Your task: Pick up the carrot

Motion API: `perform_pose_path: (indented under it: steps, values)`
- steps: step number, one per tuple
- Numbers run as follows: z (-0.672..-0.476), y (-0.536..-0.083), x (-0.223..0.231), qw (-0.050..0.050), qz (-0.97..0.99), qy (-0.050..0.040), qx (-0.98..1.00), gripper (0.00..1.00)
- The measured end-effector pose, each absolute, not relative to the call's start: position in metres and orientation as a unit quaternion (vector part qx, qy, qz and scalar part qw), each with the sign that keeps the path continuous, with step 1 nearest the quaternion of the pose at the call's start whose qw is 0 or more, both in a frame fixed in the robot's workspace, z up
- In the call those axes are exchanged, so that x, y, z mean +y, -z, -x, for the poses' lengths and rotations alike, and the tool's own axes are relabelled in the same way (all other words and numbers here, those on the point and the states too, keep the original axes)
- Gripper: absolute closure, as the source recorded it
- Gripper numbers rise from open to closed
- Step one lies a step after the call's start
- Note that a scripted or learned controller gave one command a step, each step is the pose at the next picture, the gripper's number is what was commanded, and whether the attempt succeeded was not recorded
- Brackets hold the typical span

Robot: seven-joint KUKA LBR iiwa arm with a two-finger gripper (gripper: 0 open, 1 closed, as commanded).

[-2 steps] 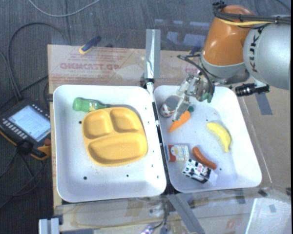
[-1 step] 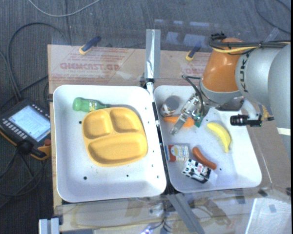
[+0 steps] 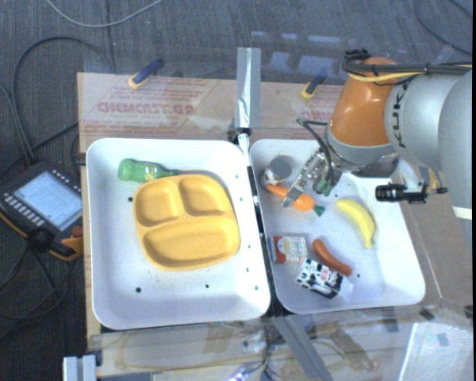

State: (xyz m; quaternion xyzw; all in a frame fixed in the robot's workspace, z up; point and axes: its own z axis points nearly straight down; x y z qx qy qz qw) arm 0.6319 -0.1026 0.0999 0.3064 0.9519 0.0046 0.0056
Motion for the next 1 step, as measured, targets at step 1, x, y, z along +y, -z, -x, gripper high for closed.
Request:
perform_pose_path:
  steps: [1]
  values:
    - [-0.6619, -0.1955, -0.0535, 0.0, -0.298, -0.0008, 0.955, 1.0]
